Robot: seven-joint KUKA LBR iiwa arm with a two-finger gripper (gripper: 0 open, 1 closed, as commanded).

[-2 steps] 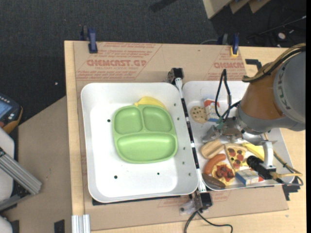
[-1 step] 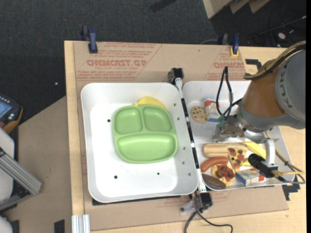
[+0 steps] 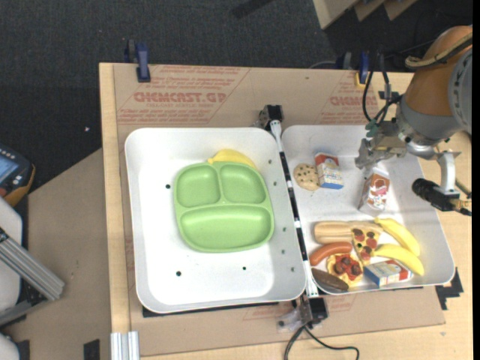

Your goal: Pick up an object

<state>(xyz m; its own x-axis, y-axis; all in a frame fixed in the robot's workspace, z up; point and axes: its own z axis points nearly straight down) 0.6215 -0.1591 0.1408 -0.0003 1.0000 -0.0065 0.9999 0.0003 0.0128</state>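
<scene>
Carton (image 3: 376, 189) upright, long axis vertical, under hand (image 3: 373, 154); finger state unclear.

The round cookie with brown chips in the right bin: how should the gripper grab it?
The round tan chocolate-chip cookie lies flat, so probably come straight down and pinch across its edges. Its left side has bare floor; the small red-and-white carton crowds its right.

The green tray (image 3: 223, 206) hides most of a yellow object (image 3: 232, 157); the arm (image 3: 442, 88) is cut off at the right edge.

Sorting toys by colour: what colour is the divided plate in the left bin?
Light green divided plate, camera view.
</scene>
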